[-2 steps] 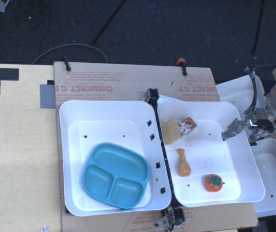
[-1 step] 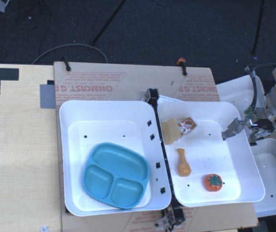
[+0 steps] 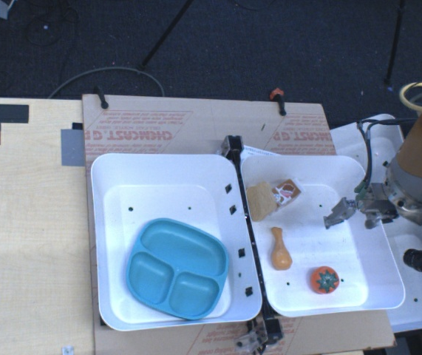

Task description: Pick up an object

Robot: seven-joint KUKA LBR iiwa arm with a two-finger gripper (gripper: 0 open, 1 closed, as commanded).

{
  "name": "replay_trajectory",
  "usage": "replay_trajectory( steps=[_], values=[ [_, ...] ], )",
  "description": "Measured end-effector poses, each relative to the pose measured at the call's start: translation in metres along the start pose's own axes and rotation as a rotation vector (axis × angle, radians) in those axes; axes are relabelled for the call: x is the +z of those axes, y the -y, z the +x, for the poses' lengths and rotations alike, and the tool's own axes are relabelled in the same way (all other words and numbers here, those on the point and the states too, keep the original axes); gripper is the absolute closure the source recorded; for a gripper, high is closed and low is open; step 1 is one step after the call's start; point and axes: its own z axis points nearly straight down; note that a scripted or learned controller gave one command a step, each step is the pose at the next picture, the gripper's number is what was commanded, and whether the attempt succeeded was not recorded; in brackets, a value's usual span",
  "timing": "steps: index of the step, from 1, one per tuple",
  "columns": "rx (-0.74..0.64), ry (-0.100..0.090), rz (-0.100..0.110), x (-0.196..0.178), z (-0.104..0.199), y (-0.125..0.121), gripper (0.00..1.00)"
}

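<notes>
Even, slightly soft, perhaps overhead light.

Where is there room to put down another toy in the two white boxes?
In the left bin, the strip behind the blue plate is bare. In the right bin, there is bare floor between the pincer and the red toy. It is crowded near the divider, around the brown packet and orange toy.

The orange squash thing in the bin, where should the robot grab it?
Probably the narrow neck of the squash, from straight above. It lies flat, neck toward the bin's far side, bulb nearer, with open floor on both sides, so the fingers could straddle the slim part.
</notes>
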Motion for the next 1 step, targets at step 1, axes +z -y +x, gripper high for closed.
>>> replay_trajectory(
  steps=[1],
  values=[
    [0.001,0.0,-0.001,0.0612,-0.0032,0.0071,0.0]
  ],
)
